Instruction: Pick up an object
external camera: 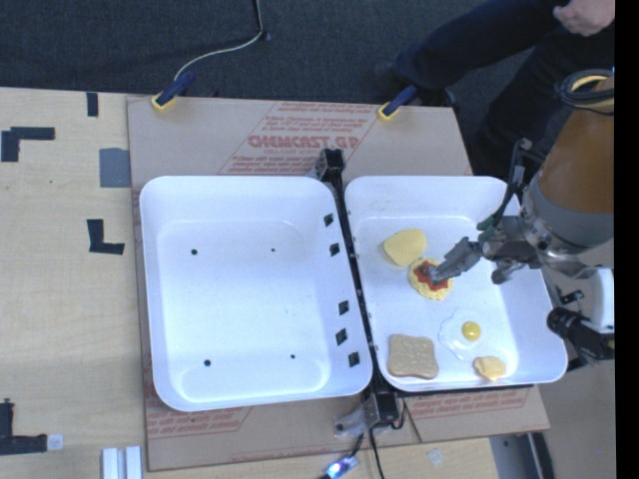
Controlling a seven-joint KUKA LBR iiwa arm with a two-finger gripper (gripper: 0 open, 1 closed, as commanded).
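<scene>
Reaching into right bin [519, 193] | claw [436, 270] touching red-and-yellow toy [433, 284] | finger opening: cannot tell

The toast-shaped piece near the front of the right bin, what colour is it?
Light brown, a tan toast colour, seen in the camera view.

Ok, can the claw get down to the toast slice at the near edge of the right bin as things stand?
Probably yes. The toast slice lies flat in the right bin with nothing on top of it, apart from the fried egg beside it. The claw is in that bin, at the red-and-yellow piece.
</scene>
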